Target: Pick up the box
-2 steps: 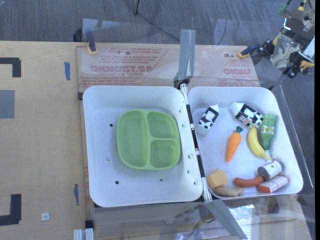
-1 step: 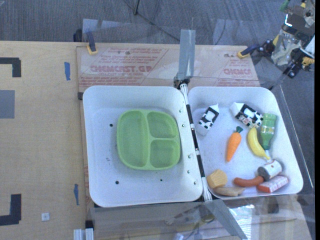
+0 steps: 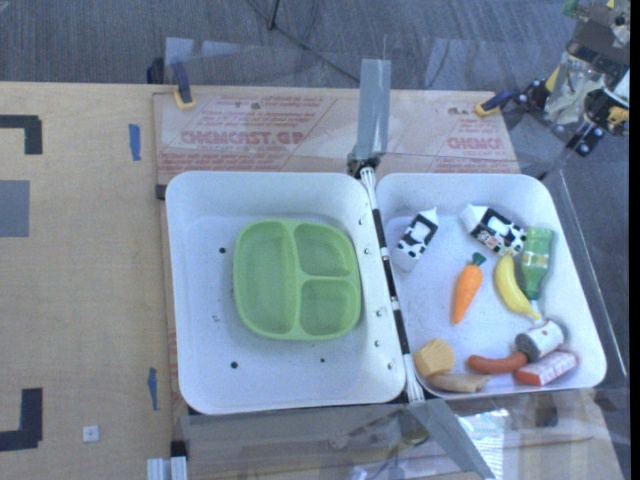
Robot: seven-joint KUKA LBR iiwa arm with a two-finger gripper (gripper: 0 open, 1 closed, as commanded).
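Note:
In the right bin (image 3: 575,258), a small red and white box (image 3: 548,368) lies flat in the near right corner, beside a white can (image 3: 540,339). A black-and-white cow-patterned box (image 3: 496,232) lies near the bin's far side. A cow-patterned carton (image 3: 416,238) stands by the bin's left wall. My gripper (image 3: 588,93) hangs outside the bins, above the floor past the far right corner, well away from all of these things. Nothing is seen in it.
The right bin also holds a carrot (image 3: 466,288), a banana (image 3: 515,286), a green bottle (image 3: 537,258), a sausage (image 3: 494,362) and a cheese wedge (image 3: 434,355). A green divided plate (image 3: 296,279) lies in the left bin (image 3: 190,298).

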